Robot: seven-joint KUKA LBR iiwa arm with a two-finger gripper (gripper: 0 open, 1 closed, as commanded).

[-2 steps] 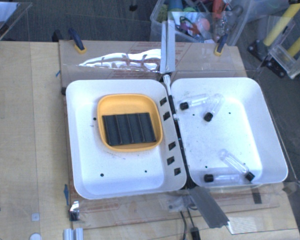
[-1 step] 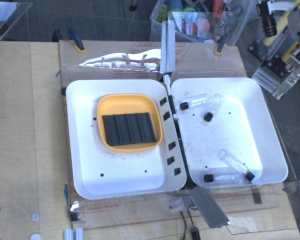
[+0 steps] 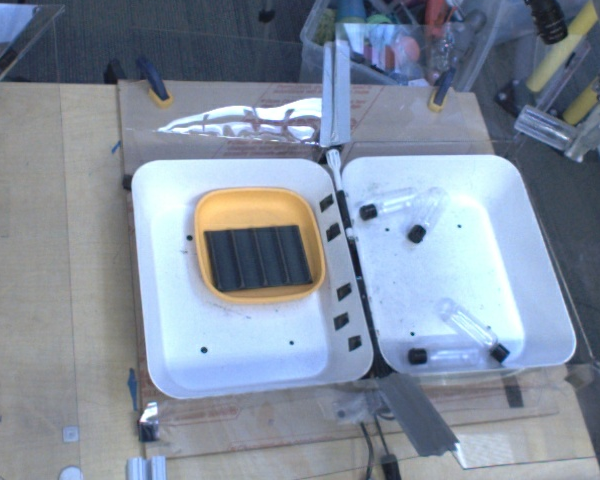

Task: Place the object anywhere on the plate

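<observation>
Tabletop [image 3: 40, 268] at the frame's lower edge carries two bins. The left bin [image 3: 165, 268] holds the yellow plate [image 3: 255, 200]. A dark ridged block [image 3: 257, 257] already lies flat on the plate, its long axis running left–right. Capped tubes [image 3: 395, 204] lie in the right bin [image 3: 525, 268] to the plate's right, the side the arm enters from. The claw's state cannot be told.
</observation>
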